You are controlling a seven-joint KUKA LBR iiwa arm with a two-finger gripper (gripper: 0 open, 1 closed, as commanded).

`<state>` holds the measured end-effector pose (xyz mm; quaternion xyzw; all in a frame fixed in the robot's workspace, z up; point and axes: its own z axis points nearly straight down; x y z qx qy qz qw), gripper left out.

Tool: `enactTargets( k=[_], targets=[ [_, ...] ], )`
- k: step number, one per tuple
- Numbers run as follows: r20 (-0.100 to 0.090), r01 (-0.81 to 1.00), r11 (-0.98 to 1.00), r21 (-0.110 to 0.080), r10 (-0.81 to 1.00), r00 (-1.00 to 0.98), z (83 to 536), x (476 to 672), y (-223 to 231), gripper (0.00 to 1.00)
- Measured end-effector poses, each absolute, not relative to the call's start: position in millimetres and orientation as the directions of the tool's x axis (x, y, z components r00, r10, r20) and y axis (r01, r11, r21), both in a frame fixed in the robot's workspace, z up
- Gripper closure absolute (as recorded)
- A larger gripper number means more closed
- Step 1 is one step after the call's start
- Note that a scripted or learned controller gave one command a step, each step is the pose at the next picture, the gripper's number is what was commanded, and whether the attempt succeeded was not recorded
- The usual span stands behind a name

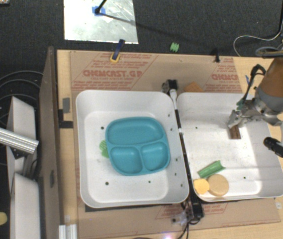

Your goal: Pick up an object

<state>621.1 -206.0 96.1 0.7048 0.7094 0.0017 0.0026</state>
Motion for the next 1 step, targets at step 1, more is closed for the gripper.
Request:
enactTargets(
  k=[1],
  targets=[
    [-0.001,1.000,0.007,0.007,1.000,-0.007,182.5,616.6,-165.4,1.00]
  ],
)
